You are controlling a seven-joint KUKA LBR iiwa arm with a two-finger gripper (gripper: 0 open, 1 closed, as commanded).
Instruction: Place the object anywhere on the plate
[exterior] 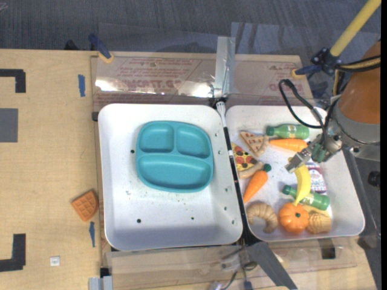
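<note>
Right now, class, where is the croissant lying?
In the camera view, the croissant lies in the right bin near its front-left corner, just left of the orange pumpkin and below the carrot.

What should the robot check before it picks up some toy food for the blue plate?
1. Blue plate sits flat in the left bin: ok.
2. Plate compartments free for a drop: ok.
3. Hand is over the right bin, beside the banana: ok.
4. Hand open or shut: cannot tell.
5. Toy held between the fingers: cannot tell.
6. Banana free of neighbours: not ok, it touches the lower green bottle.
</note>
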